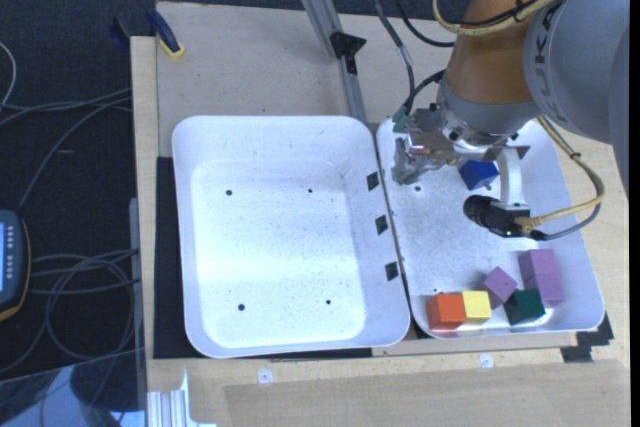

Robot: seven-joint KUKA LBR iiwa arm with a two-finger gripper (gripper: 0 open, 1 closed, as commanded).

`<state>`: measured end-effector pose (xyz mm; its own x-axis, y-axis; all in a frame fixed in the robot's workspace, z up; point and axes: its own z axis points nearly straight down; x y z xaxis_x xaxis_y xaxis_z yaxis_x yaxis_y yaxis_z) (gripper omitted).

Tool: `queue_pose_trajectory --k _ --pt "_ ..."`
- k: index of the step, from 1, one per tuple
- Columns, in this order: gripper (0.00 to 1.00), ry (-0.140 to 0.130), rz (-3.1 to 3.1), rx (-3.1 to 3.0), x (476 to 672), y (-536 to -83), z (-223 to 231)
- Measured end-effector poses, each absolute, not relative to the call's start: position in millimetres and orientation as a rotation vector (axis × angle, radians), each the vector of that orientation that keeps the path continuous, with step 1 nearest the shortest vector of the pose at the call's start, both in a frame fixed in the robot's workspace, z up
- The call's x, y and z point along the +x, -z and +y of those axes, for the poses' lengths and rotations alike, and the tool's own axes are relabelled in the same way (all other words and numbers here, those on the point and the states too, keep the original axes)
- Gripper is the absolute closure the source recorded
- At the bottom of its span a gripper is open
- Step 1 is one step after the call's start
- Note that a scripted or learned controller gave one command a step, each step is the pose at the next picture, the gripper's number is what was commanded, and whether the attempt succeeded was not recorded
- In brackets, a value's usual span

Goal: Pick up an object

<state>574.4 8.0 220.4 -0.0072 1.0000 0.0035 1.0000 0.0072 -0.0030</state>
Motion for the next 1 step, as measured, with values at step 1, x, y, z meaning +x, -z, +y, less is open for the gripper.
queue_pose_trajectory --k 1 --pt "1.0 0.001 -2.225 -2.211 568.1 -223.6 53.3"
